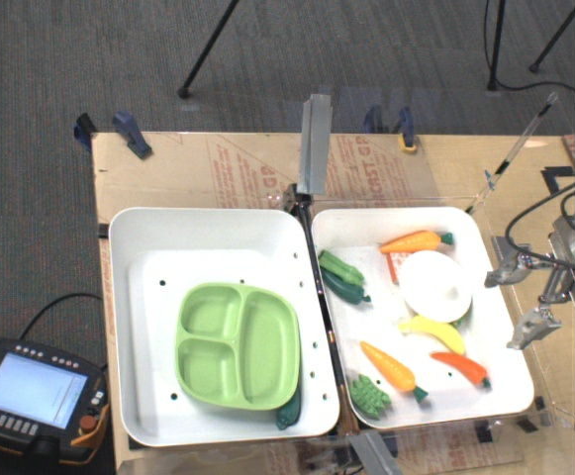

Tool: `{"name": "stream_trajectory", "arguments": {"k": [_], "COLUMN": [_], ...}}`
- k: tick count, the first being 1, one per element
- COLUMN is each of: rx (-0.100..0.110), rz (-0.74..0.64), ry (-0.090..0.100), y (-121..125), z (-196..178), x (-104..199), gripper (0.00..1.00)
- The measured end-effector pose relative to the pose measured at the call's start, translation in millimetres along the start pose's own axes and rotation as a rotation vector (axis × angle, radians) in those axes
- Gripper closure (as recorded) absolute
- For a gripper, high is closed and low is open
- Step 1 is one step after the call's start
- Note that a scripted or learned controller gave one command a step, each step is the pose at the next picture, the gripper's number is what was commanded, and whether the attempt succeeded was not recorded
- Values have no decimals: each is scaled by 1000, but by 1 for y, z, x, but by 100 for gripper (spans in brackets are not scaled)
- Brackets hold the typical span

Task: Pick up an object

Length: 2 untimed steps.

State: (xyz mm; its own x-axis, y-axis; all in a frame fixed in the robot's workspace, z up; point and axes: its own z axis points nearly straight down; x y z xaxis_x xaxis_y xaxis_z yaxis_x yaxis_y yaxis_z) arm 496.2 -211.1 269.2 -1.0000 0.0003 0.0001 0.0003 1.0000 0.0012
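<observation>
The right bin held the toys: a carrot near its far side, long axis nearly level across the view, green top pointing right; a white round plate just below it; a yellow banana touching the plate's near rim, slanting down to the right; a second carrot slanting the same way, green top at its lower right end; a red chilli beside it; a dark green cucumber-like piece by the left wall; and a knobbly green vegetable in the near left corner. The gripper hung outside the bin's right wall, above the bench and apart from every toy (whether its jaws were spread or pressed together could not be told). The left bin carried a green divided tray with a dark green item at its near corner. Both bins sat on a cardboard sheet, grey carpet beyond, tripod legs behind, a teach pendant on the floor at the left.
</observation>
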Motion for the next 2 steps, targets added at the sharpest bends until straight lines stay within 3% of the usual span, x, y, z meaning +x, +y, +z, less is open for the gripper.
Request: {"name": "stream_trajectory", "arguments": {"k": [1,2], "rx": [-3,1], "rz": [76,165], "ry": [11,-4], "y": [6,3], "z": [114,180], "x": [9,8], "gripper": [0,0]}}
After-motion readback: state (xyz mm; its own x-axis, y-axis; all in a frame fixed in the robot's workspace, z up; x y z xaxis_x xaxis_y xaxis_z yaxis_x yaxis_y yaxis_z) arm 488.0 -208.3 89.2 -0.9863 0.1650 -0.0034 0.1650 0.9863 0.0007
